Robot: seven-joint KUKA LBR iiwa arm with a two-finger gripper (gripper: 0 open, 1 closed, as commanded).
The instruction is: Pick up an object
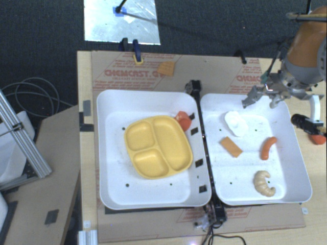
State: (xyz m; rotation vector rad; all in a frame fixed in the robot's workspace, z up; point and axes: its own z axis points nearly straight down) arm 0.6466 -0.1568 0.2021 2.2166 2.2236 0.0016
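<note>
Dark carpet (41, 29) surrounds the wooden tabletop (214, 65), a shiny metal sheet (121, 13) lies beyond it, cables (30, 93) coil at left beside an aluminium frame (20, 142).

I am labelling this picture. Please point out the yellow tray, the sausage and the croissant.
yellow tray (159, 148): camera view, on its middle divider.
sausage (267, 148): camera view, mid-length.
croissant (264, 182): camera view, middle of its curve.

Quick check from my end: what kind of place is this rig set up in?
Most likely a robotics lab test bench, not a kitchen. Two white bins sit on brown board, holding toy food such as a croissant and a yellow divided plate. The arm's end effector hangs over the right bin, with loose cables nearby.
</note>
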